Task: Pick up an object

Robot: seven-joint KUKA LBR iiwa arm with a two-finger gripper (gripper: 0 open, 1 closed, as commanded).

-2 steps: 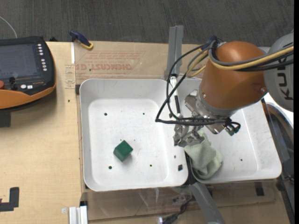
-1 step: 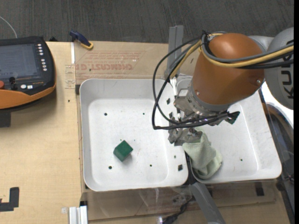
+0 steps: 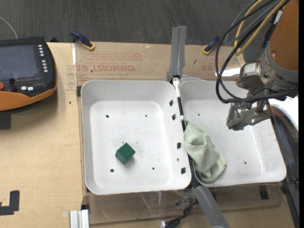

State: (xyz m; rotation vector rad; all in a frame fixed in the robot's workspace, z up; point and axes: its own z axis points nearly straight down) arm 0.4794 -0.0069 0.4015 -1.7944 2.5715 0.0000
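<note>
Cloth (image 3: 204, 152) crumpled at right bin's (image 3: 266, 177) left wall, spilling low against divider; likely awkward to reach there. Green cube (image 3: 125, 153) alone in left bin (image 3: 95, 141), free all round. Gripper (image 3: 241, 121) hovers above right bin, right of cloth, nothing between fingers; opening: cannot tell.

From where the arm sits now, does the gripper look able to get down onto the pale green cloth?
Probably yes. The gripper hangs over the right bin, and the pale green cloth lies in that bin against its left wall, uncovered, with bare floor between them.
</note>
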